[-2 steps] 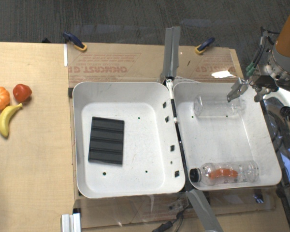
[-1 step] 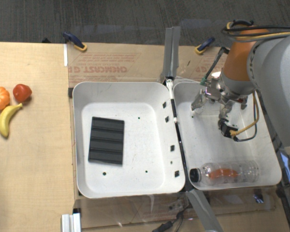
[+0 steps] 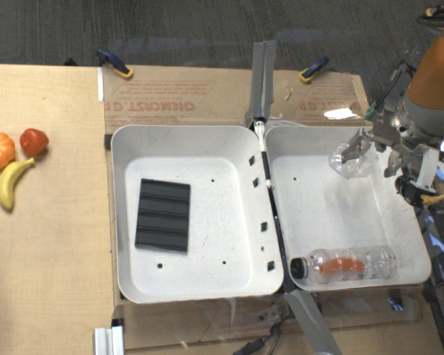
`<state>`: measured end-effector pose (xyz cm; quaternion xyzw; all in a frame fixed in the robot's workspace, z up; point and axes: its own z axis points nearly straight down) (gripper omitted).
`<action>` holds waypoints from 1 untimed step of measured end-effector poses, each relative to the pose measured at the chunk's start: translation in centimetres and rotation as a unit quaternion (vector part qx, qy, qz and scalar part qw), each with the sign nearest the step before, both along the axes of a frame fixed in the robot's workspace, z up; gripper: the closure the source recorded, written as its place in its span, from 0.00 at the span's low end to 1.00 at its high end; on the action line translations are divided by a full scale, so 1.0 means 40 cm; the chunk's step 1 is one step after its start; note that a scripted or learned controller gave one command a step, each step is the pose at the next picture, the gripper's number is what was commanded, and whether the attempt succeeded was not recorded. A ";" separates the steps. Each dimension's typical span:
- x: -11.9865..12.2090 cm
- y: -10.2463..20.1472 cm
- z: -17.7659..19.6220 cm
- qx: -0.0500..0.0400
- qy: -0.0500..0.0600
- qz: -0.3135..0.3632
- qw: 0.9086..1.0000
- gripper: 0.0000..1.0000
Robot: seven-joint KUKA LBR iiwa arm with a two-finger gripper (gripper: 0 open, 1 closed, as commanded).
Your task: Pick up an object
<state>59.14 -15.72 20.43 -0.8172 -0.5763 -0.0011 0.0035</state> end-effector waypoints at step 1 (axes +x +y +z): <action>-0.219 -0.090 -0.005 -0.003 -0.001 0.126 0.992 0.00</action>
